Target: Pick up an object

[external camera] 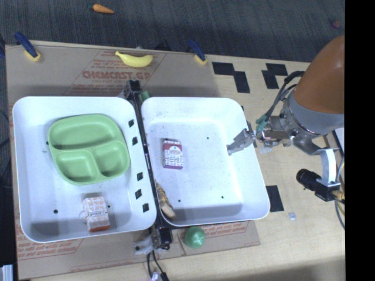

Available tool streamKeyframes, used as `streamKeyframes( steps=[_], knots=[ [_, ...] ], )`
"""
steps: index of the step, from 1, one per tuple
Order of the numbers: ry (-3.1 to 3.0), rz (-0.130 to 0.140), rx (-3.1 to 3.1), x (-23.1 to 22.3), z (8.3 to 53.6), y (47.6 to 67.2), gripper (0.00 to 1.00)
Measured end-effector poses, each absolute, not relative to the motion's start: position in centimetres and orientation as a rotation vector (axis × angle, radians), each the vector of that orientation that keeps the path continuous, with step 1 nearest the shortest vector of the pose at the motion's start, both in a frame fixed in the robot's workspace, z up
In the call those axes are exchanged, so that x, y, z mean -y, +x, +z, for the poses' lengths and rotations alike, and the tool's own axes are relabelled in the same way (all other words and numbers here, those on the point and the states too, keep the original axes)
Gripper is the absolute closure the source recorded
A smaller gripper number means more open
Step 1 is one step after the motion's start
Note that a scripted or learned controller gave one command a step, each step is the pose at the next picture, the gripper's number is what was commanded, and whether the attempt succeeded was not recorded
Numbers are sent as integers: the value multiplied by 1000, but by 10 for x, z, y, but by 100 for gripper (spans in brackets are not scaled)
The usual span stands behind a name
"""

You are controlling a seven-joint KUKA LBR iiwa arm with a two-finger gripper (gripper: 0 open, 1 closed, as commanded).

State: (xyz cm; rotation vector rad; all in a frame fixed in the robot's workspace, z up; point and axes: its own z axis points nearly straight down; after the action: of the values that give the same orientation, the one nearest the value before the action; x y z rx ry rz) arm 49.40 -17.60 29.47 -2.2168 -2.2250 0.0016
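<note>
A small red and white carton (172, 154) lies flat in the right bin (193, 107), left of its middle. A tan, knobbly object (164, 204) rests at that bin's front left corner. In the left bin (29, 168) sit a green divided tray (88, 147) and a small wrapped brown packet (95, 213) near the front. My gripper (240, 141) hangs over the right bin's right rim, well to the right of the carton. I see nothing in it.
A yellow banana (135, 58) lies on the cardboard behind the bins. A green ball (194, 236) sits in front of the right bin. Black clamps (135, 92) join the bins along the middle. The arm's grey and orange body (319, 92) stands at the right.
</note>
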Motion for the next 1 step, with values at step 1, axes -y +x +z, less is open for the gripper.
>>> streamKeyframes(
  steps=[1],
  knots=[
    [-2212,5,2224,211,172,479,0]
  ],
)
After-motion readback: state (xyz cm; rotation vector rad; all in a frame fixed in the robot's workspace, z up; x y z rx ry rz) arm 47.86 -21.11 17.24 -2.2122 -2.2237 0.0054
